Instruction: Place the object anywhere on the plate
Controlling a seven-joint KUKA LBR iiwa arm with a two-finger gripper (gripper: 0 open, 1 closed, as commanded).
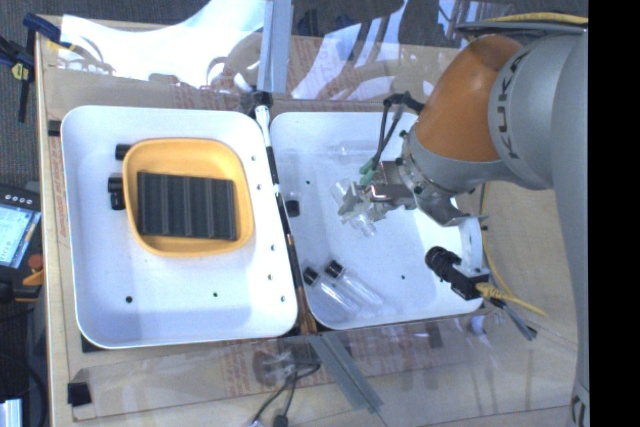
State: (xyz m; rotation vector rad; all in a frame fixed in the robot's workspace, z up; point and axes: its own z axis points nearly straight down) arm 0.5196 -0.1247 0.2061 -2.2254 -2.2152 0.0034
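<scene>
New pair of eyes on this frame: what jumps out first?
The big grey arm with its orange band fills the right side, its gripper down over the right bin. In the left bin sits a yellow plate carrying a dark ribbed block. Clear plastic pieces lie near the right bin's front edge.

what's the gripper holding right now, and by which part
It cannot be told. The gripper is over the right bin, and something clear and glassy shows at its tip, but no object is plainly seen in its hold.
</scene>
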